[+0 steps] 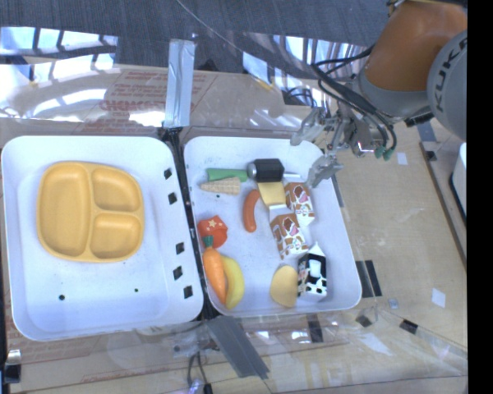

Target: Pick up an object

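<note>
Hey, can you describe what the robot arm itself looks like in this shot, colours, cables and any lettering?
The arm is grey with a broad orange band above the wrist and dark KUKA lettering on its grey casing. Black cables loop along it toward the gripper, a small silver metal assembly.

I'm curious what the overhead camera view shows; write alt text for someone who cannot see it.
A grey-and-orange robot arm's gripper hovers at the top right corner of the right bin, which holds toy foods. The left bin holds a yellow divided tray.
</note>
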### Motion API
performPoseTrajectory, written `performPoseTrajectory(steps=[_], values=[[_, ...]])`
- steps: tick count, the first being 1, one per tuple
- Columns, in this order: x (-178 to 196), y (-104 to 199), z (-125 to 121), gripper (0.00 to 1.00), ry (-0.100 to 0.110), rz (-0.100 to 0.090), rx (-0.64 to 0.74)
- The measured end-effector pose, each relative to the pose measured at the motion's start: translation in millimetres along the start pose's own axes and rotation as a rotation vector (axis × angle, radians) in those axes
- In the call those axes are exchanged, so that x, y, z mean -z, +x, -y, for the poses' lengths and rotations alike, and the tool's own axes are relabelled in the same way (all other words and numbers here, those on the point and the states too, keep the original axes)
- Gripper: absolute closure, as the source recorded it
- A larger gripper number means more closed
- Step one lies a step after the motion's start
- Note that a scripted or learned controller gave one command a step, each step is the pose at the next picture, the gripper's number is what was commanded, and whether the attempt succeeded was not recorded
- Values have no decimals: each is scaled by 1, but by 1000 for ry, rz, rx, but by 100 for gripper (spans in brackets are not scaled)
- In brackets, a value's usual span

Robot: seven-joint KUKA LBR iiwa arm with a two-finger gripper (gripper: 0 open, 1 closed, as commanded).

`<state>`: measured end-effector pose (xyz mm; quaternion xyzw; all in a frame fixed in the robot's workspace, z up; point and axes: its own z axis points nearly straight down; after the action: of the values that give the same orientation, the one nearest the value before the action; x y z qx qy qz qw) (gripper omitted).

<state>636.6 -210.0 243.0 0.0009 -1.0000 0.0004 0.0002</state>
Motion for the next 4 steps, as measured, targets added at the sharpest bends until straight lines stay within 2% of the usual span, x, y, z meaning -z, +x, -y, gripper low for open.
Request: performPoseTrajectory(steps=[1, 2, 3, 4], values=[[-100, 58, -4, 0, -3, -7, -109], [-140, 33, -34, 0, 2, 24, -154], [-150, 89, -62, 0, -1, 0, -292], [-151, 42, -122, 0, -3, 2, -191]])
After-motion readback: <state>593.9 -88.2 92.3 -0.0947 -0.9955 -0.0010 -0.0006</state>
